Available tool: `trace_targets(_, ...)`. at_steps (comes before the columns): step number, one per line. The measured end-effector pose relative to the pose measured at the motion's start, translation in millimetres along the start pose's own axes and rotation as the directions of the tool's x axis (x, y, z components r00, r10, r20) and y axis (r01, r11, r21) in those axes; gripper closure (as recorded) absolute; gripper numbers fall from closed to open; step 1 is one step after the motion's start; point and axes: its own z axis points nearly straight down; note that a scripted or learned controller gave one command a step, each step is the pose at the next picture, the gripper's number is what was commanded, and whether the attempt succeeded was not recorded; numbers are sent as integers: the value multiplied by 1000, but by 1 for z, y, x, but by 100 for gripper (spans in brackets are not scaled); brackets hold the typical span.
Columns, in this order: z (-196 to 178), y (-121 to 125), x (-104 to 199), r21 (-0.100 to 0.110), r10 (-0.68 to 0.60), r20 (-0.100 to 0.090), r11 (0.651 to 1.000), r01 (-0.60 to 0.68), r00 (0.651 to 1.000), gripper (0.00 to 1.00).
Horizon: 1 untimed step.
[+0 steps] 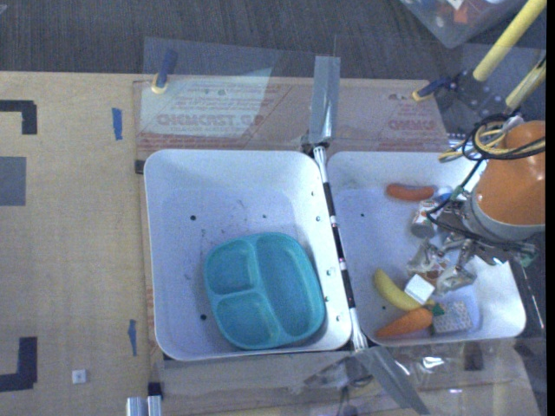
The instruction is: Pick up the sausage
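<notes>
Nearest the camera, down in the right bin (512, 319), a carrot (406, 322) lies along the near wall, orange body pointing left, with a small speckled grey block (454, 317) just beside its right end. A step farther back, a banana (395, 291) curves from upper left to lower right, its right end touching a little white cube (421, 289). Over in the left bin (173, 198), a teal divided tray (263, 290) sits toward the near right corner, three compartments showing, turned a little askew against the bin's walls.

Now the gripper (444, 263): it hangs over the middle of the right bin, just above and beyond the white cube, metal linkages spread in a tangle. Whether the jaws are wide or narrow, I cannot tell; the mechanism is too cluttered from this angle, and nothing reads clearly as caught between them. Above it the arm's orange band (516, 185) bulks in from the right, cables looping over its top.

And farther back, the sausage (411, 192): it lies flat on the right bin's floor near the far wall, lengthwise left to right, reddish-orange, apart from the gripper and beyond it. Between the two bins runs a metal divider (325, 111) stretching to the far edge of the bench.
</notes>
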Motion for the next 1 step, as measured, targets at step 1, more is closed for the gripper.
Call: trace_targets(1,-38,26,-20,-2,-265,1,964,265,964,100)
